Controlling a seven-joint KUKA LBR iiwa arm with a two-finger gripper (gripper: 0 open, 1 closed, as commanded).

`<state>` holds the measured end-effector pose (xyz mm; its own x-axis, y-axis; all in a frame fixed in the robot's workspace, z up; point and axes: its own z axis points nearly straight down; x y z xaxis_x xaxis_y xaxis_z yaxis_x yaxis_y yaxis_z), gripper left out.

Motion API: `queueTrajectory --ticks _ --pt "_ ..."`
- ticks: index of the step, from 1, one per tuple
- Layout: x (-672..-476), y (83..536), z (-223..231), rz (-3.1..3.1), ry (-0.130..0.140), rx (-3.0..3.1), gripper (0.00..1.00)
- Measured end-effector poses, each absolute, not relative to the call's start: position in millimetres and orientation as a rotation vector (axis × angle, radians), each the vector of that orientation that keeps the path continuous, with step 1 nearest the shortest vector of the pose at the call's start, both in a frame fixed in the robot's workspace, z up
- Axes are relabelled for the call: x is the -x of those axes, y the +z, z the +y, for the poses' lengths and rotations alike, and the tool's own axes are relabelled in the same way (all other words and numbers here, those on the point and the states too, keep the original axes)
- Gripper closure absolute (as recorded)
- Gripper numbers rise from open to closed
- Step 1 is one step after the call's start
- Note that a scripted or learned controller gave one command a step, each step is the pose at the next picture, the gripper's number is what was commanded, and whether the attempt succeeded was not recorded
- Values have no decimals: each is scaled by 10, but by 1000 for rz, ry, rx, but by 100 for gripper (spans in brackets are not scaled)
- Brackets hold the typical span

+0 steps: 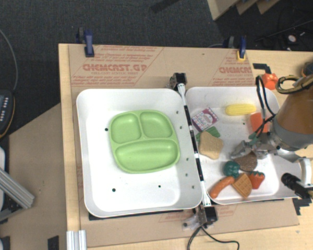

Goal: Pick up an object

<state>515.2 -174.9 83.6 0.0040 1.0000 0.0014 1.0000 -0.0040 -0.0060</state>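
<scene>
I saw the gripper [243, 151] low in the right bin [217, 95], its fingers spread and clasping nothing. The brown piece [248, 162] lay just at five o'clock of the tips, touching the teal piece [231, 168] at its nine o'clock.

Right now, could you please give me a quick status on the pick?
Gripper low in right bin, over brown piece. No grasp confirmed. Teal piece and waffle crowd it.

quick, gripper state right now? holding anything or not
Gripper: low in the right bin, over the brown object beside the teal one. Open or shut cannot be told, and no hold is visible.
</scene>
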Motion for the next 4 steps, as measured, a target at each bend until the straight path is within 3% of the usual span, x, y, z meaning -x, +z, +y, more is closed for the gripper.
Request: queueTrajectory --ticks 1,2,3,4 --pt "-5194 956 -1736 -2223 -3 2225 100" --pt "-5192 950 -1734 -2223 -3 2224 0" --pt "-5738 842 -2200 -2218 -7 2211 0" --pt "-6377 871 -1352 -2231 0 2208 0"
